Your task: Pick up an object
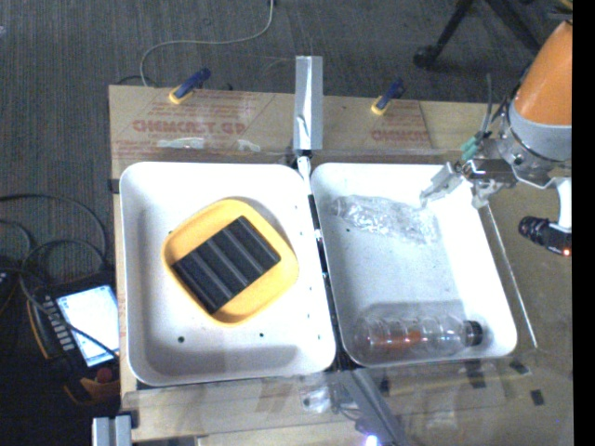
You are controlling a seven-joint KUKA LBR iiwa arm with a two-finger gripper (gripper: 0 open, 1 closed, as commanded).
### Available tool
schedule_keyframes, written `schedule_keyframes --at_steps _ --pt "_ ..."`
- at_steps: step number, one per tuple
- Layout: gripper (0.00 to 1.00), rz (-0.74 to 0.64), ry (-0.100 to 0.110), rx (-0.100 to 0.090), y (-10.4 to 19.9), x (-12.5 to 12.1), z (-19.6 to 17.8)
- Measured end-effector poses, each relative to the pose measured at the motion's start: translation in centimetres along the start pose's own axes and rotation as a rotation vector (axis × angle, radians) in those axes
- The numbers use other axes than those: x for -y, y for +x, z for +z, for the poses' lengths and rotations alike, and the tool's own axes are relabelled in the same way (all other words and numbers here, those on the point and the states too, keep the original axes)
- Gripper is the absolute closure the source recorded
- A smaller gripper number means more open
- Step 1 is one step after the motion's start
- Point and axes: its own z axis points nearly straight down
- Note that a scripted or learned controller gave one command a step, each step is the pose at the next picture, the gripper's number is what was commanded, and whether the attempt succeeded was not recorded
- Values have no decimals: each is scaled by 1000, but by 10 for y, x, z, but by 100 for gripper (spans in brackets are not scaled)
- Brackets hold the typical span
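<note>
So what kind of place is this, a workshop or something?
Probably a robotics lab test bench: a robot arm reaches over two white bins holding odd test items, like a clear plastic bottle, and cables trail over the carpet.

A robotics lab or test cell — the bench [279, 119] sits on grey carpet, its cardboard sheet held by blue-and-yellow clamps [189, 85] along the far edge. Behind the bench stands an office-chair base [474, 12]; to its left, loose cables [56, 230] and a handheld control pendant [79, 323].
</note>
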Motion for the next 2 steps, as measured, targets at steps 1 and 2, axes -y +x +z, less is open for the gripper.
schedule_keyframes --at_steps 1,2 --pt "0 -20 -11 3 39 -53 130" --pt "0 -253 -3 5 51 -81 23"
